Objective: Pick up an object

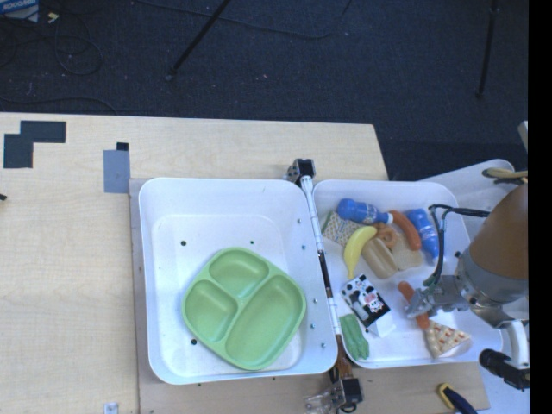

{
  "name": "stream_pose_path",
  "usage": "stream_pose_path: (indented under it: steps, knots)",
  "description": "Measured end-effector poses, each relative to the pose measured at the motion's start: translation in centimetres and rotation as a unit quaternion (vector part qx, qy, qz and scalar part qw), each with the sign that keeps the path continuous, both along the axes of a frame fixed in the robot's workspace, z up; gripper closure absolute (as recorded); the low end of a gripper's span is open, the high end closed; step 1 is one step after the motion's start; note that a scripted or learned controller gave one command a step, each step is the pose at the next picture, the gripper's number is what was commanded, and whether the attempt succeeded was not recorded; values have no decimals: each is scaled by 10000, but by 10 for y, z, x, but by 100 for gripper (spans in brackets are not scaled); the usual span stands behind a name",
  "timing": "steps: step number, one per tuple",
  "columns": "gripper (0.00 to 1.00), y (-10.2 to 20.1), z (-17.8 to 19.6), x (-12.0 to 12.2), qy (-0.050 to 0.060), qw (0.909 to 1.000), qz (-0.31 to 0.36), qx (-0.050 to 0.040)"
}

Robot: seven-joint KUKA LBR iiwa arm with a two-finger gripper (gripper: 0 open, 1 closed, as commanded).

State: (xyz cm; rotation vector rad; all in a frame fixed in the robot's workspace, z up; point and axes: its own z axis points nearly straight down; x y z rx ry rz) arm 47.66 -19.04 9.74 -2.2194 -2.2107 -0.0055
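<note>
Camera view: nearest the lower edge, the right bin (392, 358) carries the crowd of small things. At its 5 o'clock corner lies a pizza slice (446, 340), and at 7 o'clock a green pod-shaped toy (354, 336) lies against the wall next to the divider. Just above that toy sits a black-and-white patterned card (366, 300).

The gripper (421, 304) comes in from 3 o'clock on the grey arm (500, 257) with its orange band, low over the bin floor, just above the pizza slice; whether its fingers are parted or closed cannot be told, and nothing is seen between them. A small orange piece (405, 290) lies right beside it at its 10 o'clock.

Farther back, toward the bin's 12 o'clock, things are packed tight: a banana (357, 246) leaning on a tan bread-like block (385, 254), an orange carrot-like stick (407, 229), a blue bottle (362, 211) and a second blue item (425, 230), all touching or overlapping.

The left bin (164, 231) holds a green divided plate (245, 307) in its 5 o'clock part. A black clamp (302, 170) sits at the far end of the seam between the bins.
</note>
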Motion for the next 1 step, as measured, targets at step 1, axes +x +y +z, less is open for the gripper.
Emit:
stream_pose_path:
  steps: [1]
  knots:
    - [100,73,107,-1,2,10000,28,-36]
